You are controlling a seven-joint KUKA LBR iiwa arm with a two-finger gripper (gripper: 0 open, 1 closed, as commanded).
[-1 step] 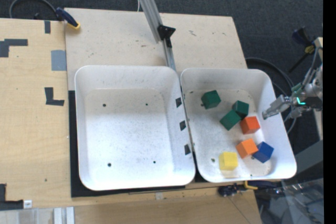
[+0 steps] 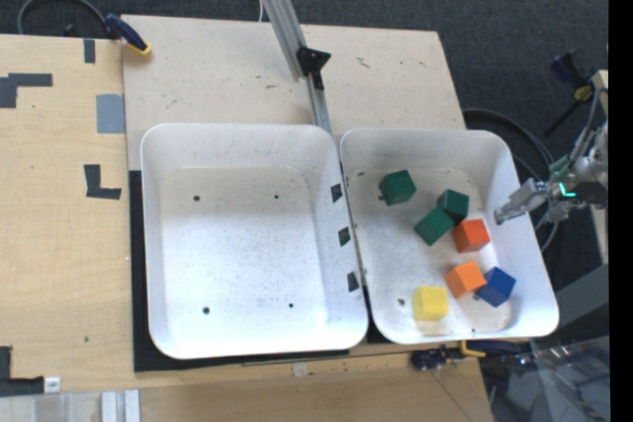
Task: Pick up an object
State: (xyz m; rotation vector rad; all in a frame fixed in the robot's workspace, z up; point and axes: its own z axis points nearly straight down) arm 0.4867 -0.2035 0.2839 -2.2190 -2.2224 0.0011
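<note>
The right white bin holds several small blocks. A green block lies toward its back, and two more green blocks sit close together near the middle. Beside them is an orange block. Nearer the front lie a second orange block, a blue block touching it, and a yellow block. My gripper hangs over the bin's right rim, to the right of the upper orange block, with nothing seen in it.
The left white bin stands beside the right one on the wooden bench. A slanted metal rail runs down to the gap between the bins. Cables lie on the dark floor at the right.
</note>
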